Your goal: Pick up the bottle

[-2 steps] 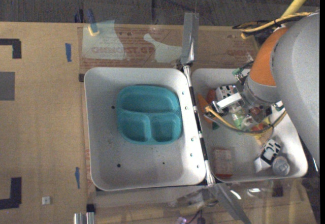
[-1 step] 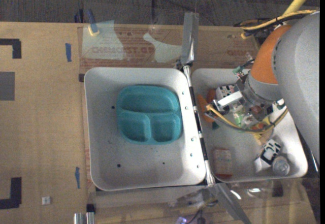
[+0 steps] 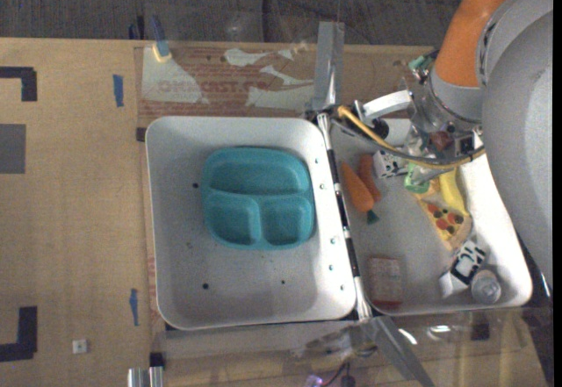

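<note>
The bottle (image 3: 475,275) is small and clear with a black-and-white label. It lies in the near right corner of the right bin (image 3: 413,296). The gripper (image 3: 420,159) hangs over the far part of that bin, under the grey wrist and its orange band, well away from the bottle. Cables and the wrist body cover the gripper's tip. Nothing is seen held in it.
An orange carrot (image 3: 359,188), a pizza-slice toy (image 3: 446,220), a yellow piece (image 3: 450,188) and a brownish packet (image 3: 384,278) also lie in the right bin. The left bin (image 3: 176,271) holds a teal divided plate (image 3: 258,197). The arm fills the upper right.
</note>
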Available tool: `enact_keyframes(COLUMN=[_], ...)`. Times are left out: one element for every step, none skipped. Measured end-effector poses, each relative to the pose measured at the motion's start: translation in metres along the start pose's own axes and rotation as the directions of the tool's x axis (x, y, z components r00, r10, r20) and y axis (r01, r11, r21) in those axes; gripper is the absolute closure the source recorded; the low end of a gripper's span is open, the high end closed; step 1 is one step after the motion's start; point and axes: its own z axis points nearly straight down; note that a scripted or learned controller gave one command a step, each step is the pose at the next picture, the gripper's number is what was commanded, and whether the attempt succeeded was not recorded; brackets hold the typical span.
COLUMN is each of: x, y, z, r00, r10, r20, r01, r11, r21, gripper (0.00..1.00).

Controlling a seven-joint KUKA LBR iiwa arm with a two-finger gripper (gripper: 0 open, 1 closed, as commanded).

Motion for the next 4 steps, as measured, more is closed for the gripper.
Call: enact_keyframes(x=[-0.032, 0.019, 0.020, 0.008], y=[0.038, -0.002, -0.051, -0.016], z=[0.029, 0.002, 0.004, 0.036], r00=[1.000, 0.999, 0.999, 0.998], r10=[0.022, 0.054, 0.052, 0.057], r20=[0.004, -0.003, 0.001, 0.004], r01=[-0.022, -0.054, -0.052, -0.057], r11=[1.000, 0.999, 0.999, 0.998], r21=[0.004, -0.001, 0.001, 0.002], gripper=[1.00, 1.00, 1.00, 1.00])
